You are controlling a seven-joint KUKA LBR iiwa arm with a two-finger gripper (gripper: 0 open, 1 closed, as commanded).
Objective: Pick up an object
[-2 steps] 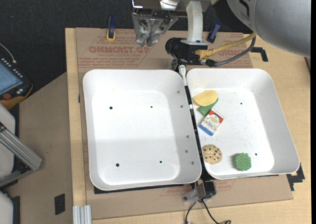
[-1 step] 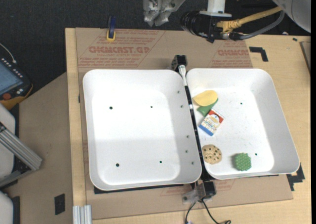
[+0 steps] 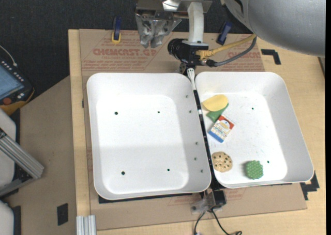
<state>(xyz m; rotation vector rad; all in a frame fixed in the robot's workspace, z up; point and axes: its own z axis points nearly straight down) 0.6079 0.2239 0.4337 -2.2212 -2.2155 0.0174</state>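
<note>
Four small objects are seen in the right bin (image 3: 279, 99), all gathered toward its left and lower parts. A yellow chip-shaped piece (image 3: 215, 102) lies near the divider between the bins, with a green wedge (image 3: 217, 113) touching it just below. A small white carton with blue and red print (image 3: 221, 128) is tilted just beneath these. Lower down, a round speckled cookie (image 3: 222, 161) rests close to the bin's left wall, and a green textured round object (image 3: 253, 169) sits near it to the right, apart from it. The left bin (image 3: 103, 99) is marked by four dark dots on its floor.

Both bins are set on a brown board (image 3: 83, 53) printed with red lettering, held by blue clamps (image 3: 117, 30) at its far edge; dark carpet is seen beyond. A black fitting with a yellow cable (image 3: 227, 48) is seen at the bins' far junction.

The arm (image 3: 279, 6) is held high, above the board's far edge. The gripper (image 3: 153, 31) hangs beyond the left bin, with nothing visible between its fingers; how wide they stand cannot be told.
</note>
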